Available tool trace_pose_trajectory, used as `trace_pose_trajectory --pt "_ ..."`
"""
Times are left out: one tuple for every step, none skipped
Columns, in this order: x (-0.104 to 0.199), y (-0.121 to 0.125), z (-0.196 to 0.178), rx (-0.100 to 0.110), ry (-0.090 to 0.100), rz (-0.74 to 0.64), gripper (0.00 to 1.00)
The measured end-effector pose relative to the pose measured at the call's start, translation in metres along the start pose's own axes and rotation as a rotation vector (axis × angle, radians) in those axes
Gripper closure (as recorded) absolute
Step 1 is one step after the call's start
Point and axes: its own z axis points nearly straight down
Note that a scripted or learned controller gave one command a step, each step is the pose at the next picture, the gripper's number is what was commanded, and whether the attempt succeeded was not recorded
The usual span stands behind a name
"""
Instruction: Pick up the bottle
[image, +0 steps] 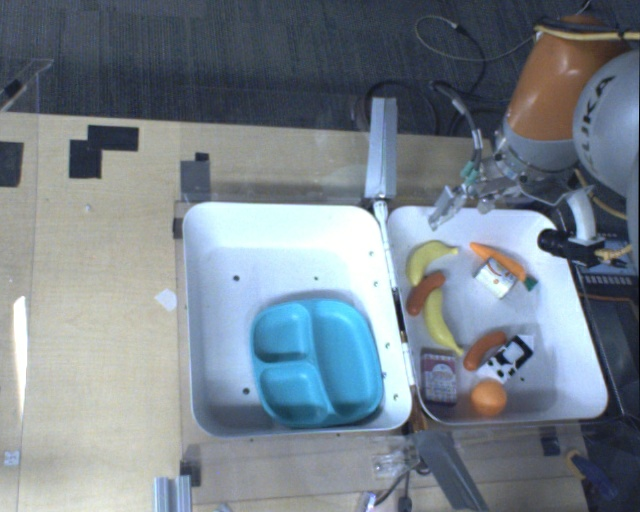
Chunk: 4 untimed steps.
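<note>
Bottle (497, 279), seemingly lying flat, sits below gripper (462, 197), apart.

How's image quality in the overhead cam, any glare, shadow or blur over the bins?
Camera view: even, soft light. The blue tray casts a faint shadow on the left bin. Right bin floor looks bright but not blown out. Gripper is slightly soft at the bin's far edge. The small bottle is too small to resolve its label.

Arm (580, 90) cut off by top and right edges; hand (470, 195) finger state unclear.
</note>
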Motion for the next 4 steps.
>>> trace_pose_trajectory --pt "0.004 -0.087 0.116 -0.003 -0.002 -0.027 0.0" --pt "0.031 0.002 0.018 -0.002 0.0 -0.044 0.0" --pt "0.049 0.016 -0.042 -0.002 0.0 -0.188 0.0" --pt "0.007 -0.078 -0.042 0.0 -0.001 -0.283 0.0"
